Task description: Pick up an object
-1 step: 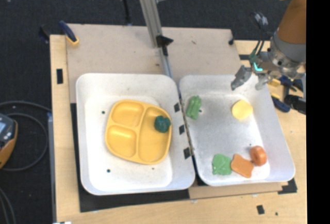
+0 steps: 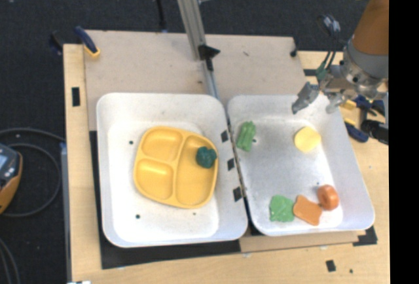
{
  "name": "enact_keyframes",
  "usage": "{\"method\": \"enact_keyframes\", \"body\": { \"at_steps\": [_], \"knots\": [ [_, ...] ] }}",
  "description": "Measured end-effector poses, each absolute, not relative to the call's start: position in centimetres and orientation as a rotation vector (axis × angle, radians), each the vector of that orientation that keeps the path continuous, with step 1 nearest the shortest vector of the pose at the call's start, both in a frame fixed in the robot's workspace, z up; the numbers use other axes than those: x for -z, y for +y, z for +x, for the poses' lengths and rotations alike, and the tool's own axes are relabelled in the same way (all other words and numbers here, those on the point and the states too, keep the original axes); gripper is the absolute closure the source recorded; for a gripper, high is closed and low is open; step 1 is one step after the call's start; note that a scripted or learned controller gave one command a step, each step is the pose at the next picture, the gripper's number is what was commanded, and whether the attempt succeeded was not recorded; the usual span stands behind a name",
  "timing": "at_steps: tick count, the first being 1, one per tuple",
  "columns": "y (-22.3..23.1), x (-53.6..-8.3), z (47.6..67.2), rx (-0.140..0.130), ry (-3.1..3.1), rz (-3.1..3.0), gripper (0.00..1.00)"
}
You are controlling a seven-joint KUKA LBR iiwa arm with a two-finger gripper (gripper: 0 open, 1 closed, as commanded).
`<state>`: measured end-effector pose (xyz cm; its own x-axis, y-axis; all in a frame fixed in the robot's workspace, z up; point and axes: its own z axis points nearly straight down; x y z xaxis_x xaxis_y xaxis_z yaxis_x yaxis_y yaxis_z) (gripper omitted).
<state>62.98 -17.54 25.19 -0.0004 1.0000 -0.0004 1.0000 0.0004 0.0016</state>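
**Jaws empty above the right bin, nothing picked yet**

Look at the arm [image 2: 370, 27] on the right. Its gripper [image 2: 321, 99] hangs over the top edge of the right bin [image 2: 347, 145]. The jaws are spread apart w/ nothing between them.

The closest thing to grab is the yellow ball [image 2: 307, 139]. It sits in the right bin, just below the gripper and a bit toward you. The light green piece [image 2: 246, 135] is by the bin's left wall. Down at the near end you have a green lump [image 2: 282, 209], an orange flat piece [image 2: 307, 210] touching it, and an orange-red piece [image 2: 328, 197] right beside that one.

The left bin [image 2: 118, 165] holds a yellow tray [image 2: 163, 165] w/ a dark green ball [image 2: 206, 157] on it.

What could go wrong, imo:
- The yellow ball is round, so it may roll off if the jaws bump it on the way down.
- The gripper is near the bin's rim, so a straight drop could hit the rim, not the ball.
- The 3 pieces at the near end are packed tight. The jaws may pinch two, or push them apart and get none.
- The light green piece hugs the wall, so there is not much room for a finger.
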Motion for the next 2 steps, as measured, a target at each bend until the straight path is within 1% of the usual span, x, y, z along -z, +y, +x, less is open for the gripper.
{"method": "enact_keyframes", "body": {
  "at_steps": [1, 2],
  "knots": [
    [-17.5, -19.0, 62.5, 0.005, 2.223, 2.222, 0.0],
    [-17.1, -13.7, 61.6, 0.004, 2.223, 2.223, 0.0]
  ]
}}
